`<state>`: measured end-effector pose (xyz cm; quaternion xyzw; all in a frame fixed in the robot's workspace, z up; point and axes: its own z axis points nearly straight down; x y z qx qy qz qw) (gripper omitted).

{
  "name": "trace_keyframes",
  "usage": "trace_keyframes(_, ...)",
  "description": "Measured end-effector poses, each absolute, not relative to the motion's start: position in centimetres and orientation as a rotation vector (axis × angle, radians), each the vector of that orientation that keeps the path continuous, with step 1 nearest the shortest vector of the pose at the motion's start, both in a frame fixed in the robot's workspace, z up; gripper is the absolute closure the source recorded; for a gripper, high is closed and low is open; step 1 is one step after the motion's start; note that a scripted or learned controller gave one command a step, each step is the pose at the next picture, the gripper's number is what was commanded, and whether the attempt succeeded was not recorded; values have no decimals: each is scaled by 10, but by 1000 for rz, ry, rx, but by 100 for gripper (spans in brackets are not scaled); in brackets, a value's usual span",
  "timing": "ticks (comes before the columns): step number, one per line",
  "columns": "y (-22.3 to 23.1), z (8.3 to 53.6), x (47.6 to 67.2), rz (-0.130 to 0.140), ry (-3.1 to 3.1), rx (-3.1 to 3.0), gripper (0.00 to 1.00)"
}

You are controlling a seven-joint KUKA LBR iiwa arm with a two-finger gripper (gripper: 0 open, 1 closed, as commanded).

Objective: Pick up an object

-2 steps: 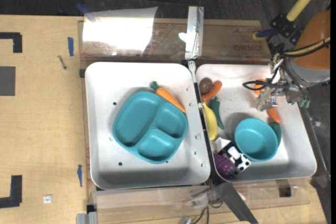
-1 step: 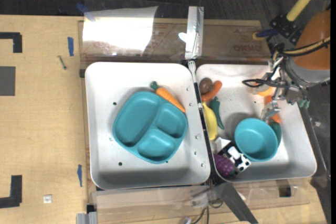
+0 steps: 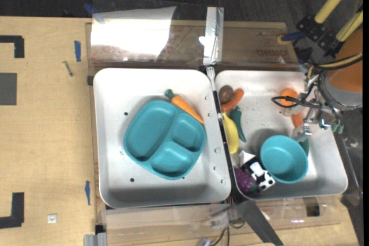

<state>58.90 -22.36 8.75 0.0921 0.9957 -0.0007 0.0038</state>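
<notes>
Two shallow white bins are being viewed from above: the left bin (image 3: 109,124) is being occupied by a teal divided plate (image 3: 166,138) with a toy carrot (image 3: 185,107) lying against its upper right rim. The right bin (image 3: 331,173) is being occupied by a teal bowl (image 3: 282,158), a yellow toy banana (image 3: 231,132), a purple grape cluster (image 3: 245,180) and a black-and-white toy (image 3: 262,176). The gripper (image 3: 305,124) is being held just above the bowl's upper right rim beside an orange toy (image 3: 288,95); whether its fingers are open or closed around anything cannot be told.
</notes>
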Motion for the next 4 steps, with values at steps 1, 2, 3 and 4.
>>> trace_keyframes(1,-222,90,561,-2,3086,468,0)
trace_keyframes(2,-200,88,569,-2,3067,611,0)
trace_keyframes(3,-139,87,636,6,3047,724,0)
trace_keyframes(4,-167,88,592,-1,3066,647,0)
